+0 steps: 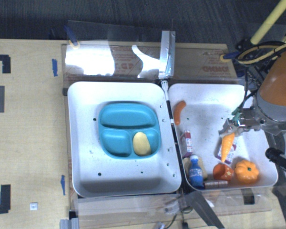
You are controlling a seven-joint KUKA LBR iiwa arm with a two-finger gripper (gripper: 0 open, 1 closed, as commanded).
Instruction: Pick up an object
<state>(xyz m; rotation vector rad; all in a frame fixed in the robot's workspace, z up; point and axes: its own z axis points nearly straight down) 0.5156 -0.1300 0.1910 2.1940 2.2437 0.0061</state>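
Camera view from above gives us two white bins side by side on the desk (24, 128). In the left bin (81, 166) we see a blue divided tray (126, 116) with a yellow, egg-shaped object (142, 143) resting in its lower right compartment. The right bin (207, 99) holds a scatter of small things: an orange sausage-like piece (179, 111) near the wall between the bins, a small red-and-white packet (187, 141) below it, a blue bottle (196, 172) near the front edge, a red round item (221, 171) and a small orange pumpkin (247, 171) just beside it at the front right. Our arm (276, 87) reaches in from the right, and the jaws (232, 127) sit low over the right bin, directly at the upper end of an orange-and-white carrot-like object (227, 148) that lies tilted below them. We see the jaws touching or nearly touching that object's top, but we cannot tell whether they are spread or pinching it.
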